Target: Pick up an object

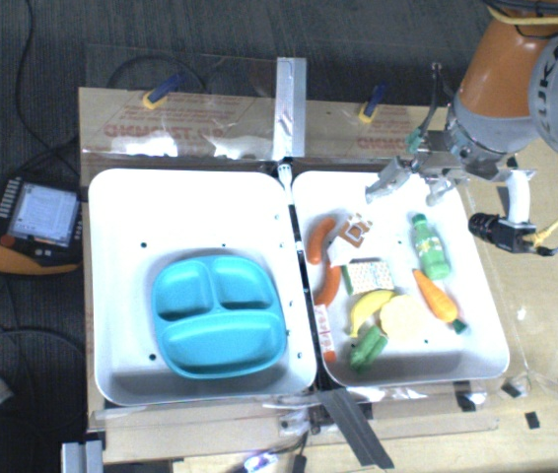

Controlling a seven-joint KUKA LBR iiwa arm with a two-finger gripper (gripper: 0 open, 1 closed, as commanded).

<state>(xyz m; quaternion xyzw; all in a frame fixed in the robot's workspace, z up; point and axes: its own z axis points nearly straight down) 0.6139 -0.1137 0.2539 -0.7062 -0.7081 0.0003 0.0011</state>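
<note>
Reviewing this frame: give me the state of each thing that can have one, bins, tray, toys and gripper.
gripper: open, above the right bin's far edge, holding nothing.
blue tray: right way up in the left bin, compartments bare.
right bin: holds the toy food.
green bottle: lying on its side.
carrot: lying flat.
banana: lying flat, touching the round yellow piece.

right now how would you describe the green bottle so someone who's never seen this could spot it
Look in the right white bin, the one full of toy food, not the one with the blue tray. Near its far right side, just below the gripper, lies a small green bottle. It is the only bright green bottle there, just above the orange carrot.
</note>
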